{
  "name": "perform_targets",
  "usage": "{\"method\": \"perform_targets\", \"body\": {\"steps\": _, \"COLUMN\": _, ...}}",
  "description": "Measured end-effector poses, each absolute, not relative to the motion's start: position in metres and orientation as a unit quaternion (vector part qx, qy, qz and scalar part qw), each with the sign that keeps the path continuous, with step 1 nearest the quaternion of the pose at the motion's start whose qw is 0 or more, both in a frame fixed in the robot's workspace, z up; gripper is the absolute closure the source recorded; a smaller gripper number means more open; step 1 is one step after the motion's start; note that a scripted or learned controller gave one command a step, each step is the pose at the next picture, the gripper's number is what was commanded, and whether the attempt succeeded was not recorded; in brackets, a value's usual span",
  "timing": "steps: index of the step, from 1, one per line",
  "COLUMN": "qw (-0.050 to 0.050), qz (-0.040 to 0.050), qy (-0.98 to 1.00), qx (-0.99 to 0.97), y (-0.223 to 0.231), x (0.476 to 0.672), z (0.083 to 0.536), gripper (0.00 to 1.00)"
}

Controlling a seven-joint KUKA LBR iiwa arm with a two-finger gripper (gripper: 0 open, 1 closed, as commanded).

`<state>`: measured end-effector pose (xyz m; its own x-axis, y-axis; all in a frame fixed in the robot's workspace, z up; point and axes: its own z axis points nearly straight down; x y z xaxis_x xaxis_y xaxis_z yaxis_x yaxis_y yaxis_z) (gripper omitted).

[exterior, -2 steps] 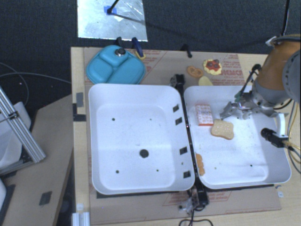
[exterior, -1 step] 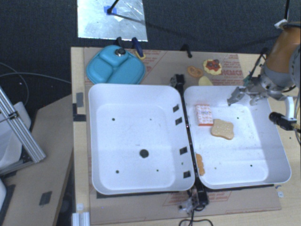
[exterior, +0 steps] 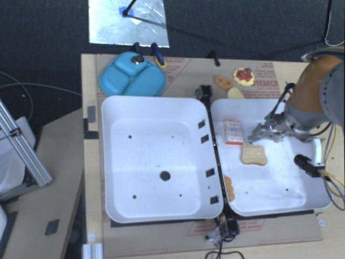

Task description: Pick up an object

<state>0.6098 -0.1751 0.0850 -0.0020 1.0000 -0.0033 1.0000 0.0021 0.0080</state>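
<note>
In the right bin [exterior: 302, 198] a toast slice [exterior: 253, 155] lies flat near the middle. A red-and-white packet [exterior: 233, 131] rests just left of and behind it. My gripper [exterior: 254, 137] reaches in from the right and sits low just over the toast's far edge, right of the packet. Nothing shows held in it. A small tan biscuit [exterior: 228, 188] lies against the right bin's left wall. A small dark disc [exterior: 165, 176] sits on the floor of the left bin [exterior: 116, 144].
Behind the bins lie a blue divided tray [exterior: 133, 77], a blue-handled tool [exterior: 157, 54], a tan pretzel piece [exterior: 222, 81], a small toy pizza [exterior: 243, 75] and a pale yellow piece [exterior: 235, 94]. A foil sheet [exterior: 128, 14] lies farther back.
</note>
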Motion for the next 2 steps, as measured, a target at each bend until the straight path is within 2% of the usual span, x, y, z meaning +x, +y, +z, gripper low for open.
{"method": "perform_targets", "body": {"steps": 1, "qw": 0.004, "qz": 0.0031, "qy": 0.708, "qx": 0.707, "y": -0.207, "x": 0.617, "z": 0.088, "gripper": 0.00}}
{"method": "perform_targets", "body": {"steps": 2, "qw": 0.004, "qz": 0.0022, "qy": 0.710, "qx": 0.704, "y": -0.140, "x": 0.614, "z": 0.087, "gripper": 0.00}}
